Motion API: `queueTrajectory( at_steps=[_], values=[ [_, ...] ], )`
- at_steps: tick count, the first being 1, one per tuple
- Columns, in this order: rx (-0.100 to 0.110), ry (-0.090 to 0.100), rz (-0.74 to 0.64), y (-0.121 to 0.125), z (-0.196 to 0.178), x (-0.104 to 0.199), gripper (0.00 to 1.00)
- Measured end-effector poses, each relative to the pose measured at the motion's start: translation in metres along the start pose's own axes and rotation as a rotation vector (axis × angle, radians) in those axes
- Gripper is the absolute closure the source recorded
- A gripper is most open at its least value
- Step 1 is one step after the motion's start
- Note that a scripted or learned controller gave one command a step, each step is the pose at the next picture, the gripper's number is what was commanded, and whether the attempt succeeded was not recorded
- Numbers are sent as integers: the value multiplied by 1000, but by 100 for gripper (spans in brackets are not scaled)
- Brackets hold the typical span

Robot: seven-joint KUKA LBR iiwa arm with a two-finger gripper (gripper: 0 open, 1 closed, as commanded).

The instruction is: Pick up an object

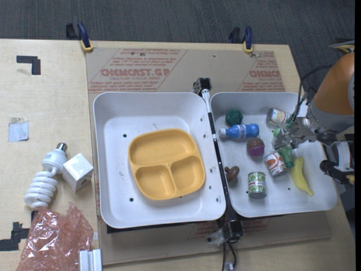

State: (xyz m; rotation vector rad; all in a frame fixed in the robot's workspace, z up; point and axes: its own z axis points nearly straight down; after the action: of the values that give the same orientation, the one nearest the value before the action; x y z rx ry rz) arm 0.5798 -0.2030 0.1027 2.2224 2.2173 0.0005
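Observation:
The right bin [316, 205] holds several small objects: a green ball [233, 117], a blue and white bottle [240, 131] lying on its side, a purple ball [255, 147], a tipped silver can [276, 117], a red and white can [274, 164], a green-labelled can [256, 183] standing upright, a yellow banana [302, 176] and a brown piece [232, 174]. My gripper [285, 138] hangs low over the right part of this bin, between the silver can and the red and white can. A green item [288, 156] lies just below it, partly hidden.
A yellow divided tray [167, 164] lies in the left bin [107, 151]. On the bench to the left are a spiral light bulb [45, 182], a white cube [78, 171] and a crumpled pink bag [53, 241]. The arm's orange band [338, 89] rises at the right edge.

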Motion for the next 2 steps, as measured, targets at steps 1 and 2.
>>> queueTrajectory(
  at_steps=[1,2],
  values=[
    [2,1,-1,-83,-76,15,100],
    [2,1,-2,-102,-105,65,100]
  ],
)
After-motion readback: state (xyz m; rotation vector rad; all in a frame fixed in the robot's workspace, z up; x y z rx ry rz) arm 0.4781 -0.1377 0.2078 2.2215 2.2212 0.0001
